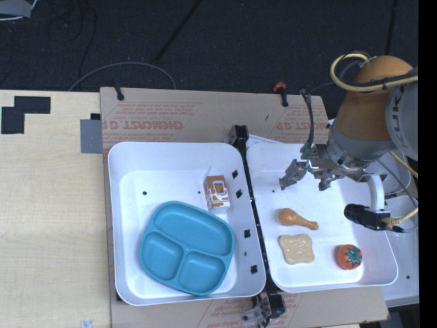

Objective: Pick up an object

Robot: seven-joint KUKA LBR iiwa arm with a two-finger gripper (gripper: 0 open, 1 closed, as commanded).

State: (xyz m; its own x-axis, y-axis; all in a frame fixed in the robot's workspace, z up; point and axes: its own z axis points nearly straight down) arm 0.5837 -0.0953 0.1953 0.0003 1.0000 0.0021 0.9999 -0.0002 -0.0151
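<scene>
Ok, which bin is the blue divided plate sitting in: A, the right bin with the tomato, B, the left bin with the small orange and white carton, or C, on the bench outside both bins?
B: the blue divided plate lies in the left bin, just below the small orange and white carton.

tray (184, 248) in left bin (130, 183), tomato (348, 256) in right bin (382, 279)

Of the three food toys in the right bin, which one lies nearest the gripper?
The chicken drumstick; it lies just below the gripper, closer than the bread slice and tomato.
</scene>
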